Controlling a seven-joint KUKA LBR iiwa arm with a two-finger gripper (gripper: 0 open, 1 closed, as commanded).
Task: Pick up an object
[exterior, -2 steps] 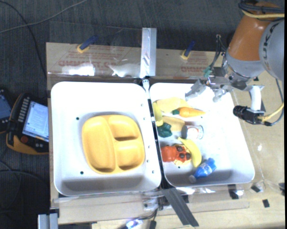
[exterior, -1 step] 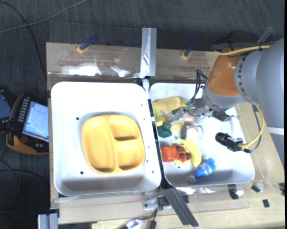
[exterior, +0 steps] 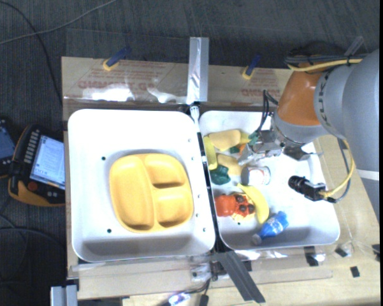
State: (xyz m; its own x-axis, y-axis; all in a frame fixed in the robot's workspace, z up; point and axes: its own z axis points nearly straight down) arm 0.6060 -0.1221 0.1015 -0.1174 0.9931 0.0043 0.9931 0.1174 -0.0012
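Grey fingers (exterior: 262,150) hanging over the right bin (exterior: 318,225), grip impossible to tell. Lying just below: banana (exterior: 260,204), orange toy (exterior: 234,204), blue bottle (exterior: 272,226).

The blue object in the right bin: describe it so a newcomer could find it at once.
Start at the right bin, the one without the yellow divided tray. Follow its near wall to the blue object, lying just past the lower tip of the banana. It is the only blue item there; its neighbours are yellow, orange or green.
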